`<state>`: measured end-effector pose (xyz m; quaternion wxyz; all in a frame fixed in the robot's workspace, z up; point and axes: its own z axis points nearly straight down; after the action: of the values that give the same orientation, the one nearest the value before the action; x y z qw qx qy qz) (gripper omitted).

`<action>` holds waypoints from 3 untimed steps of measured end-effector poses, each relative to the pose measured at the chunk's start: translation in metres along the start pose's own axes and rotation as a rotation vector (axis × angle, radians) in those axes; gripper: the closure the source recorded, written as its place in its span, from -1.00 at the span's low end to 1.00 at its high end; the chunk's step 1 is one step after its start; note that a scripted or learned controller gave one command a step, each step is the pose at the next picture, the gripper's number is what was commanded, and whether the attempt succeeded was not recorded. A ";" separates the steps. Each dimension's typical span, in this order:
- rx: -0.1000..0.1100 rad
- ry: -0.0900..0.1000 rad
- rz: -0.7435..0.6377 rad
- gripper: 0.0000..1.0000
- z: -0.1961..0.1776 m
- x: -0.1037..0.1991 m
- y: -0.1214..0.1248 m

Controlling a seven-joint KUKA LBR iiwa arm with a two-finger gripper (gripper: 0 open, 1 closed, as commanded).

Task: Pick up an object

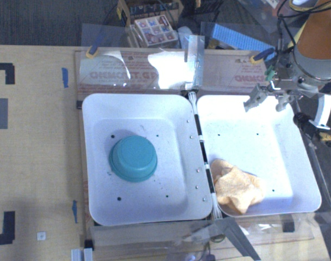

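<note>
Two white bins (94,113) sit on the wooden bench, and the pincer (266,101), fingers apart and empty, hovers over the right one's far edge with the tan cloth (237,186) well below-left, so the approach step calls for descending onto it.

Cut off at the edge
The arm (317,37) runs off the frame at two o'clock; clutter (154,23) at twelve o'clock is too blurred to identify.
</note>
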<state>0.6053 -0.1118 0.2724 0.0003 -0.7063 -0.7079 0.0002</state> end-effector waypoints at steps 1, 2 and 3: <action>-0.002 -0.001 -0.056 -1.00 0.058 -0.004 -0.052; -0.004 -0.002 0.007 -1.00 0.076 -0.052 -0.045; 0.000 0.000 0.086 -1.00 0.175 -0.040 -0.126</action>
<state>0.4796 -0.1517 0.0977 0.0006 -0.7360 -0.6769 0.0002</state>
